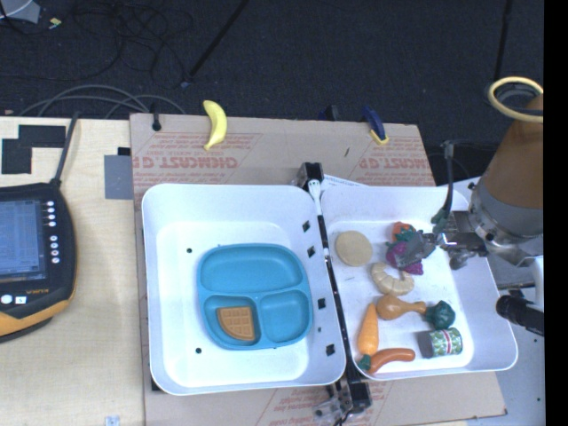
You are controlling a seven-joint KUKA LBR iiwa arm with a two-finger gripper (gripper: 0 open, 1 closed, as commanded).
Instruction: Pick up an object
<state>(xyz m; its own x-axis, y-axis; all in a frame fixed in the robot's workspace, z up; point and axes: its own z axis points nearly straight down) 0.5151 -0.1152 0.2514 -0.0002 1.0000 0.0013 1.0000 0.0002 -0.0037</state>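
Note:
The right bin (497, 344) holds several toy foods. A purple grape bunch (407, 253) lies beside a small red and green piece (405, 232). Around them are a beige round cookie (353, 248), a pale banana piece (391, 280), a chicken drumstick (398, 307), a carrot (368, 327), a sausage (390, 358), a green broccoli (439, 312) and a small can (444, 342). My gripper (437, 240) reaches in low from the right, its tip right next to the grape bunch, perhaps touching it.
The left bin (169, 238) bears a blue divided plate (253, 273) with a waffle (236, 323) in one compartment. A yellow banana (214, 122) lies on the cardboard behind the bins. A control pendant (31, 256) rests at the left.

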